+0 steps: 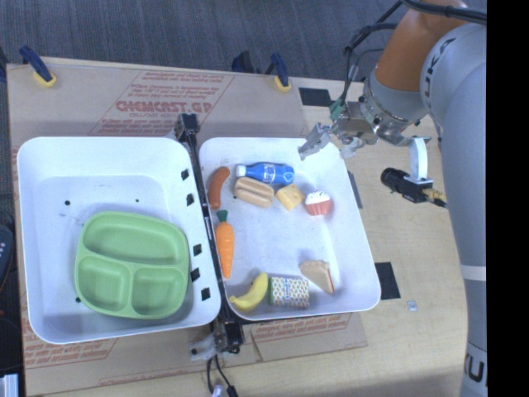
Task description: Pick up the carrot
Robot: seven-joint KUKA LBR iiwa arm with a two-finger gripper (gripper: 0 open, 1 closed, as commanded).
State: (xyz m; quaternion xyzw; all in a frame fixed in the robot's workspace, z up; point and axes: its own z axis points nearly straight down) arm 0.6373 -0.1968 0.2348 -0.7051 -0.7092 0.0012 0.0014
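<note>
One carrot (pixel 225 246) lies by right bin's (pixel 364 255) left wall; gripper (pixel 318 141) hovers over bin's far rim, fingers' spread indiscernible.

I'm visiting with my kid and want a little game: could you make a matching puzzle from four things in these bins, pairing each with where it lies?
Things:
1. carrot
2. green tray
3. blue bottle
4. banana

Places:
A. alone in the left bin
B. near the far edge of the right bin
C. along the right bin's left wall, about midway
D. near corner of the right bin, beside a patterned can

Pairs: 1-C, 2-A, 3-B, 4-D
</note>
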